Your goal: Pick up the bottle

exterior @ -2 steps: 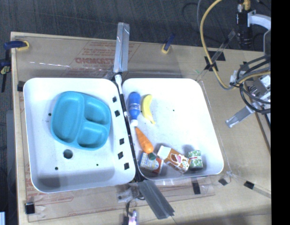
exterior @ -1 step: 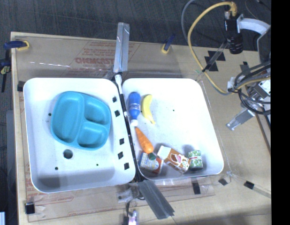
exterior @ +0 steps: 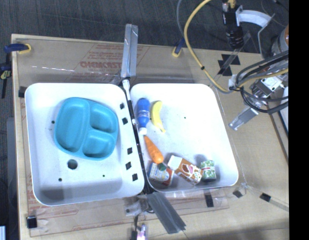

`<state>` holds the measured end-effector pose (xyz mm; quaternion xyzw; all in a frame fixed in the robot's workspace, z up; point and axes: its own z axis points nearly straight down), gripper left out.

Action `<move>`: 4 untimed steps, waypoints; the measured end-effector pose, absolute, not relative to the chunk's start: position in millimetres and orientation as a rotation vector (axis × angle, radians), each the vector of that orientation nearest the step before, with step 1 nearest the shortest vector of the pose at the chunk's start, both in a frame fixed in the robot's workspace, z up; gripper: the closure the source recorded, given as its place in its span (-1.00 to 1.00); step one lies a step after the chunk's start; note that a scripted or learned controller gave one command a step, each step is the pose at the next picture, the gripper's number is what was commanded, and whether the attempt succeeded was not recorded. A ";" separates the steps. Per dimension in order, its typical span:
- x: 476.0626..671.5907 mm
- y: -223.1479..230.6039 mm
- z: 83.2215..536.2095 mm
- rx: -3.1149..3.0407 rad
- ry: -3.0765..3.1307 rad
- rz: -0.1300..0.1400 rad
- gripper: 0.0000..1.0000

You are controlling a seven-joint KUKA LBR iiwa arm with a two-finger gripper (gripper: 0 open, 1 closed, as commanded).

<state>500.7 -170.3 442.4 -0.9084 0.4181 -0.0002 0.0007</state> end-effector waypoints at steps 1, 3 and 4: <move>502.0 -168.4 452.6 -2.856 1.306 0.001 1.00; 597.2 -171.0 429.1 -2.939 1.109 0.003 1.00; 639.0 -190.9 443.2 -3.079 0.616 -0.001 1.00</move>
